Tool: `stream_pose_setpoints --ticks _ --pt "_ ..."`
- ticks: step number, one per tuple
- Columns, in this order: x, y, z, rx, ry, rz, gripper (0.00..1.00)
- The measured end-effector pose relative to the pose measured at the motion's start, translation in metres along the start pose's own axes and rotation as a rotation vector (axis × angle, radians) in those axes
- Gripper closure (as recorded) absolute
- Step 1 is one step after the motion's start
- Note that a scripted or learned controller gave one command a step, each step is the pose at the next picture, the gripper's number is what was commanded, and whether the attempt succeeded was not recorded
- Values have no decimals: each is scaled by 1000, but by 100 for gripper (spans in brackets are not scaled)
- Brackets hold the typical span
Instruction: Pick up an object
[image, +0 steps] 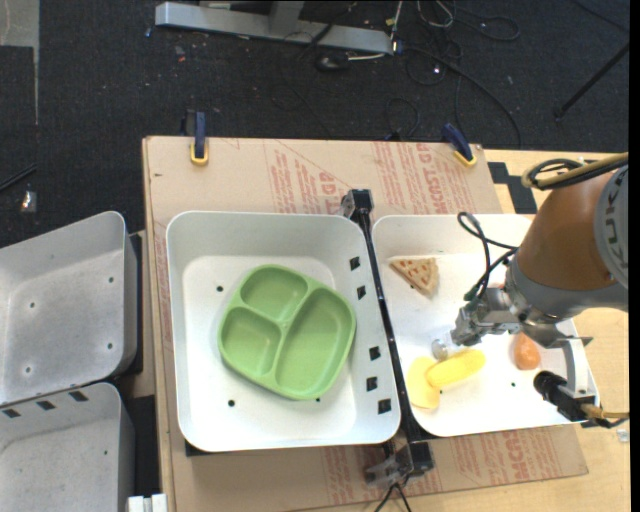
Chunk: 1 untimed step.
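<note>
**Yellow toy banana under the gripper**

The yellow toy banana (455, 370) lies in the right bin (400, 300), and left of it we see a green divided plate (287, 330). Our gripper (468, 330) hangs just above the banana, seemingly lining up a grasp; we cannot tell its finger state. An orange object (526, 352) sits further right.

You see the gripper (462, 335) low in the right bin (450, 425), just above a yellow banana-like object (455, 369). Orange object (526, 352) lies beside it, waffle wedge (415, 273) farther back. Green divided plate (287, 331) sits in left bin (200, 300).
</note>
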<state>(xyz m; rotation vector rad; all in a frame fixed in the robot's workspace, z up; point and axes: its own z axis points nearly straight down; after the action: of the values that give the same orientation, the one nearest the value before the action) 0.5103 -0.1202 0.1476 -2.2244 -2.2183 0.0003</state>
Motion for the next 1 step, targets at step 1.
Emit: stream_pose_setpoints --ticks 1 --pt "2 -9 -56 -5 -1 -4 100"
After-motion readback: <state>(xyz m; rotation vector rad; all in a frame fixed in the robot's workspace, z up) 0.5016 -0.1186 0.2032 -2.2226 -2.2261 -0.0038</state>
